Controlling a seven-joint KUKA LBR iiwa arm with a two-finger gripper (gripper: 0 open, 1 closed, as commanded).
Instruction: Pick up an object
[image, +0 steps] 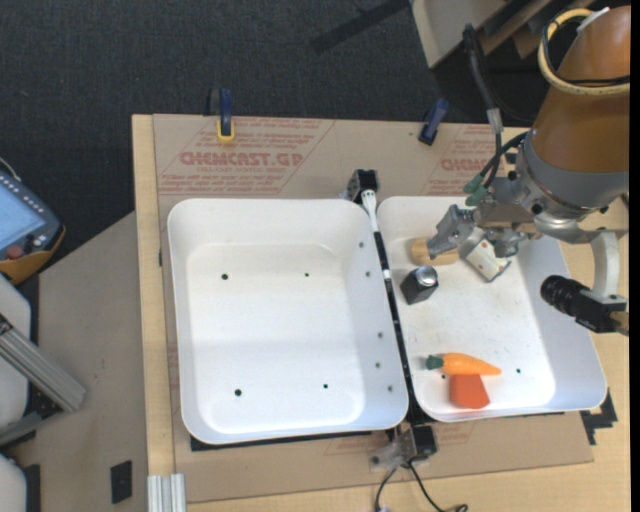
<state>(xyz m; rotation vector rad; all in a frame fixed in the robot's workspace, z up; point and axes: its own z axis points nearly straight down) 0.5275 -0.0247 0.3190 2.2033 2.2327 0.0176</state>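
1. The worktop (150, 300) is seen to be covered with brown board printed in red; dark carpet lies behind it, and a blue-lit screen (18, 222) is cut off at the left edge.
2. The left bin (190, 250) is shown with only small dark dots on its floor.
3. In the right bin (560, 370), a tan piece (428, 249) is partly hidden under the end effector, so its shape cannot be made out; a dark grey cylinder (419, 284) lies just below it.
4. A carrot (468, 366) is laid near the front rim, long axis left to right, green end leftward, touching an orange block (469, 391).
5. The end effector (470, 245) is held over the bin's back; whether it is open or closed cannot be told.
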